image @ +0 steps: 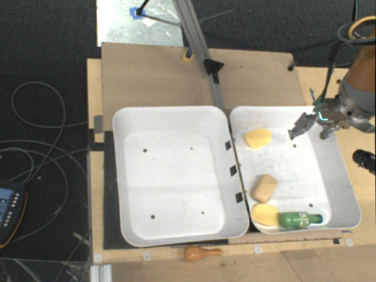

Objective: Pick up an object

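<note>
Two bins side by side mid-frame: left bin (170, 175), right bin (329, 175). In right bin: lemon (258, 138) upper left, potato (264, 188) centre-left, second lemon (264, 214) lower left, bottle (299, 219) lying just right of it. Gripper (311, 128) above right bin's upper right. Gourd (201, 252) on bench below bins.

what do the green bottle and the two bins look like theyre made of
Green bottle: likely plastic, since it looks translucent with a bright highlight along its body and a pale label; glass can't be ruled out.
Left bin and right bin: probably thin moulded plastic, matte white, with rounded corners, a raised rim and faint speckling on the floors.
</note>
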Motion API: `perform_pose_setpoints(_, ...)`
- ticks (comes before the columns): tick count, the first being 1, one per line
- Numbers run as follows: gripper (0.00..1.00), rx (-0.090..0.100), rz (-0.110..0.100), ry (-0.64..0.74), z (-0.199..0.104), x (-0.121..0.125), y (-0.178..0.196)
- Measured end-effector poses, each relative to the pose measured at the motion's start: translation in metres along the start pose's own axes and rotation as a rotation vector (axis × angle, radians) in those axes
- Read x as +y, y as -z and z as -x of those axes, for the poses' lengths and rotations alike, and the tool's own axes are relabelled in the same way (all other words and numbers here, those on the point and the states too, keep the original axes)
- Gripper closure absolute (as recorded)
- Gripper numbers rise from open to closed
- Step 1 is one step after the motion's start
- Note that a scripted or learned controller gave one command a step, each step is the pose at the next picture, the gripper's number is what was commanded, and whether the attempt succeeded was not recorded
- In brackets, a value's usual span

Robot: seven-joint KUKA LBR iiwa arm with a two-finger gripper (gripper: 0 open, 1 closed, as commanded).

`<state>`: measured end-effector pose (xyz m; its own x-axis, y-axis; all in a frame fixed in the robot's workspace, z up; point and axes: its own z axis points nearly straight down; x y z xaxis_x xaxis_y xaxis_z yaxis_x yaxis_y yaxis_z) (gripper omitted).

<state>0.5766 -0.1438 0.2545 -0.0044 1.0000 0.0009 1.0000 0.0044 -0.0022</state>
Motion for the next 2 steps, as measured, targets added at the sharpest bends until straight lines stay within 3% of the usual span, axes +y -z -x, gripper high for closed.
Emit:
perform_pose_setpoints(1, 0.0, -0.001, 0.004, -0.001, 0.0, 0.001, 0.002)
perform_pose_setpoints(2, 0.0, -0.001, 0.0, -0.004, 0.0, -0.002, -0.04)
